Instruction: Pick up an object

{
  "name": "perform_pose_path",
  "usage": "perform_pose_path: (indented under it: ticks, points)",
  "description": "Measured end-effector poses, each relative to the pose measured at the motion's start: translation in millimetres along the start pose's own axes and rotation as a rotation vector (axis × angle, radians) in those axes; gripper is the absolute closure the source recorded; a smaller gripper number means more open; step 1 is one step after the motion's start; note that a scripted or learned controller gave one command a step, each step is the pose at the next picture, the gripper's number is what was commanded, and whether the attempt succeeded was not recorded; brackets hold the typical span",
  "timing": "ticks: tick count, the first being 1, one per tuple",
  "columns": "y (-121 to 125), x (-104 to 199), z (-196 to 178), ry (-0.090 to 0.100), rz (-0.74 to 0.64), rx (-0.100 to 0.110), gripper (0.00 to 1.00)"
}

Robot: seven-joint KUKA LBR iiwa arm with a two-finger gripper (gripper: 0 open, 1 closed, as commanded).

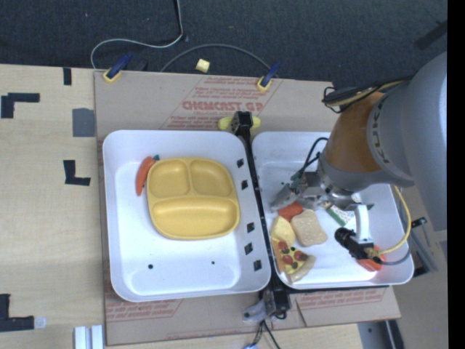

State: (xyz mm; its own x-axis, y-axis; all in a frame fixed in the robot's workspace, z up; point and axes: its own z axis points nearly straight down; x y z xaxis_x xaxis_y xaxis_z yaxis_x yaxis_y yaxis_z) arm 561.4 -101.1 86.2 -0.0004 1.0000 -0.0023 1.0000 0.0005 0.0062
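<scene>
Item one: the pincer (296, 189), low over the right bin (290, 140), in the middle of its left half. Whether it stood apart or together could not be told from where I stood. Nothing was seen clamped in it.

Item two: a red piece (290, 211), lying on the bin floor just below the pincer. Whether the two touched could not be told.

Item three: a slice of bread (310, 228), flat, touching the red piece on its lower right.

Item four: a yellow wedge (282, 230), just beside the bread on its left, near the wall between the bins.

Item five: a slice of pizza (293, 259), below the wedge, at the near left corner of the right bin.

Item six: the arm (407, 137), grey, reaching in from the right, its orange band (349, 137) above the wrist.

Item seven: the left bin (182, 267), holding a yellow divided plate (193, 198) at its middle and a carrot (143, 175) just beside the plate's left edge.

Item eight: a cardboard sheet (211, 100) under both bins, lying on the desk (43, 217).

Item nine: a small yellow block (203, 65), beyond the cardboard's far edge, well apart from the bins.
</scene>
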Motion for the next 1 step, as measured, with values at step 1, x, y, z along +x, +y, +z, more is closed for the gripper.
perform_pose_path:
  ticks: [1]
  points:
    - [1.4,-0.4,-10.9,0.0,0.0,0.0,1.0]
